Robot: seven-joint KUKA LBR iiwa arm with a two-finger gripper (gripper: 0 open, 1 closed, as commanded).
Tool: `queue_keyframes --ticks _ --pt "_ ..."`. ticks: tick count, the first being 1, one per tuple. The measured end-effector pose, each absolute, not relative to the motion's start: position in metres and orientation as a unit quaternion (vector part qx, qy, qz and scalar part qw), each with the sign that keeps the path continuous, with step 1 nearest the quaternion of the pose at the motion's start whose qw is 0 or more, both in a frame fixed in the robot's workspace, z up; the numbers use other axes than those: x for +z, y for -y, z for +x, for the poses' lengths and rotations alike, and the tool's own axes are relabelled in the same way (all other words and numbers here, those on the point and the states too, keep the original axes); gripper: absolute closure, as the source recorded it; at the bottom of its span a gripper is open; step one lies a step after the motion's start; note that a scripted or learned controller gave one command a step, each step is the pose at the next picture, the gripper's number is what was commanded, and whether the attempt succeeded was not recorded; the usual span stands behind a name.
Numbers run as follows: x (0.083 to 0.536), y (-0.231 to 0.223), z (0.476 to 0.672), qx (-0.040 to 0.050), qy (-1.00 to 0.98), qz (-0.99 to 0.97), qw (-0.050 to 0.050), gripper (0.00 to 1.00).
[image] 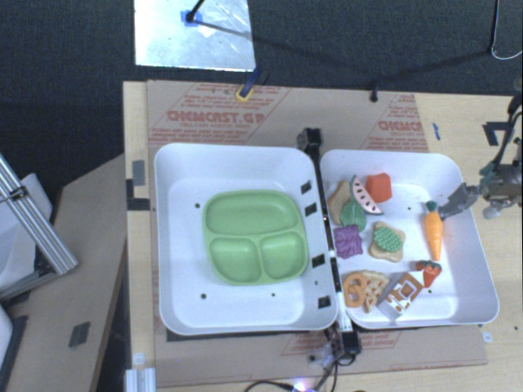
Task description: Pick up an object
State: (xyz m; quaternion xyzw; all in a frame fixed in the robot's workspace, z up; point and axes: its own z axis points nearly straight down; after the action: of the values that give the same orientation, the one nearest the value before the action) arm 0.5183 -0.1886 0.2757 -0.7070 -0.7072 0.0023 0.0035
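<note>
We cannot tell how our jaws (454, 202) stand; beside the orange plastic carrot (433, 232), they could knock it aside.

The fingers (458, 199) hang over the right bin (478, 288), near its right wall. Just left of them and slightly nearer lies the carrot (433, 231), its top end almost under them. Further left sit the watermelon slice (372, 191) and, nearer, the cookie (386, 242) and grapes (347, 241). Nearer than the fingers and a little left, the strawberry (430, 271) lies past the carrot's tip, with the pretzel (364, 288) and a small house-shaped piece (402, 292) beside it. Far left of the fingers, the left bin (176, 300) holds a divided plate (253, 235). Both bins rest on the table (135, 104).
</note>
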Motion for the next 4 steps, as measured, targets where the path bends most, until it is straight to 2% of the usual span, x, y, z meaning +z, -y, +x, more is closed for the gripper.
queue_keyframes --ticks 1,4 --pt "0.281 0.188 0.52 -0.0004 0.708 -0.706 -0.001 0.0" --pt "0.113 0.198 0.531 0.0006 0.707 -0.707 0.001 0.0"
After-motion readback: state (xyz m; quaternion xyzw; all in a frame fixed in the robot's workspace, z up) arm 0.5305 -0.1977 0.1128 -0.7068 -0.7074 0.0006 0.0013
